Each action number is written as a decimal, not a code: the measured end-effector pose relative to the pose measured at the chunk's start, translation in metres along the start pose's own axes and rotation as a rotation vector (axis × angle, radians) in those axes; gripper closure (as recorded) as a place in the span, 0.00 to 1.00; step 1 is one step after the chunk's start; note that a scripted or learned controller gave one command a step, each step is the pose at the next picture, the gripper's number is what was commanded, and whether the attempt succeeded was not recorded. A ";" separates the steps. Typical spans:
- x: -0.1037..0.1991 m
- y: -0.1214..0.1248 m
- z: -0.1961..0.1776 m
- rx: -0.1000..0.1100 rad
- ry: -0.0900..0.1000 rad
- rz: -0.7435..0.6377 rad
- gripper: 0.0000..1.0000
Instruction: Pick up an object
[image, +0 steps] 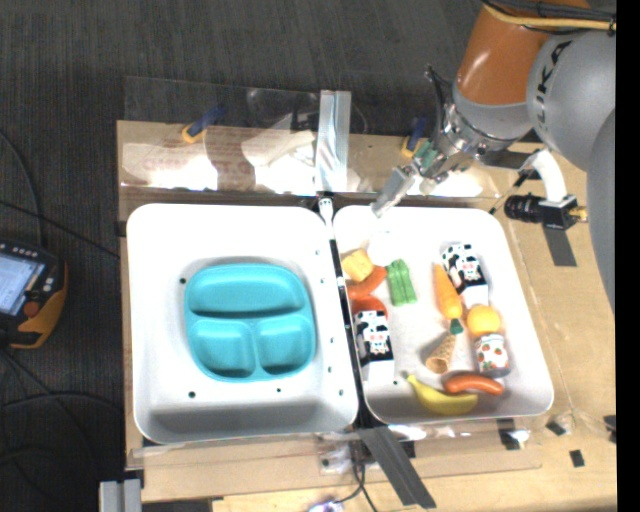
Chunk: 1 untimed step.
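Nearest the camera, in the right bin (530, 300), a curved yellow banana (440, 397) lies against a glossy red sausage (474, 382). Just beyond sit a ribbed waffle cone (441, 350), a round yellow lemon (483, 319), a tapered orange carrot (447, 290), two boxy cow-print milk cartons (373, 335), a ridged green vegetable (402, 282) and a yellow pepper (357, 265). The left bin (160, 250) holds a smooth turquoise three-compartment plastic tray (250, 318). Farthest, the gripper (390, 196) hangs over the right bin's back rim, holding nothing; I cannot tell how its fingers stand.
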<state>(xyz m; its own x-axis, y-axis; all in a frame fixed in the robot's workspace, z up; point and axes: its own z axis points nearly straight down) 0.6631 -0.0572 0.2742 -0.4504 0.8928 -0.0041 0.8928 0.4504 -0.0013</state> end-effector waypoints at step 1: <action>0.014 -0.071 0.091 0.002 0.003 0.087 0.00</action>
<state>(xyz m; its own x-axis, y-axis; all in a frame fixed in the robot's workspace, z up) 0.5938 -0.0770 0.1829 -0.3707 0.9287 -0.0015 0.9287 0.3707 -0.0035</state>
